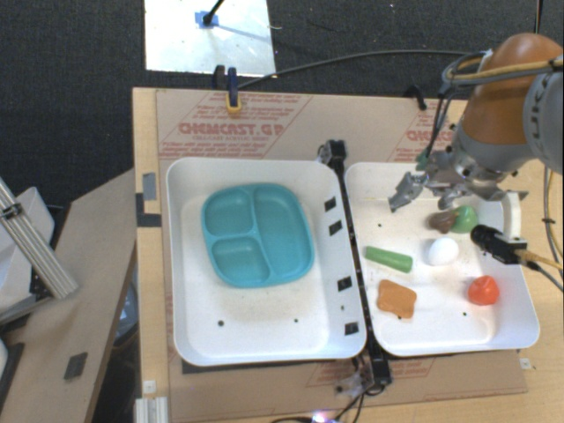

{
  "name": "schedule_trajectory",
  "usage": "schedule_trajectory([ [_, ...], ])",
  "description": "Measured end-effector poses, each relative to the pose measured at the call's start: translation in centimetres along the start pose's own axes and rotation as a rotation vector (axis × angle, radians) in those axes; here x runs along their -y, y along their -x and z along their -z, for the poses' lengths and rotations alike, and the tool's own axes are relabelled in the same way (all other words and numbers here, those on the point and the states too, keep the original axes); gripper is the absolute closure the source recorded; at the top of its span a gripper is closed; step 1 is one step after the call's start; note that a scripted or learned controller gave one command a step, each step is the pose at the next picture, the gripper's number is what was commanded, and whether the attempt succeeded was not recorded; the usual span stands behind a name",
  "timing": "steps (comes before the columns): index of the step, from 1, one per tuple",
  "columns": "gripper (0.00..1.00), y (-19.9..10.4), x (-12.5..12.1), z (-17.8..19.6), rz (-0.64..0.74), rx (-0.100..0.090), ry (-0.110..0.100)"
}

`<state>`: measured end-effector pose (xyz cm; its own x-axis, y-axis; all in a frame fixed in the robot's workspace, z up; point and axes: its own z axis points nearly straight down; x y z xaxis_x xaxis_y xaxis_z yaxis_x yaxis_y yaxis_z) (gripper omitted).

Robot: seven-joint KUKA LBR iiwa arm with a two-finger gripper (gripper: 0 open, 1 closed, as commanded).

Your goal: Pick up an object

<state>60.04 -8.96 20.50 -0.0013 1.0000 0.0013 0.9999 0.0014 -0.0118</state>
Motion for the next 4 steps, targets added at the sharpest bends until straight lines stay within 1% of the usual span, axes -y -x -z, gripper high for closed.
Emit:
schedule_trajectory([
  [1,0.00,0.0,-0.3,0.8,0.002,0.001,0.013],
  [2,0.00,0.1,-0.2,-5.5,0.000,0.001,0.009],
  [3,0.00,-0.1,0.6,-11.2,0.000,0.001,0.010],
  [4,0.00,-0.1,0.5,-12.0,-0.001,0.001,0.012],
])
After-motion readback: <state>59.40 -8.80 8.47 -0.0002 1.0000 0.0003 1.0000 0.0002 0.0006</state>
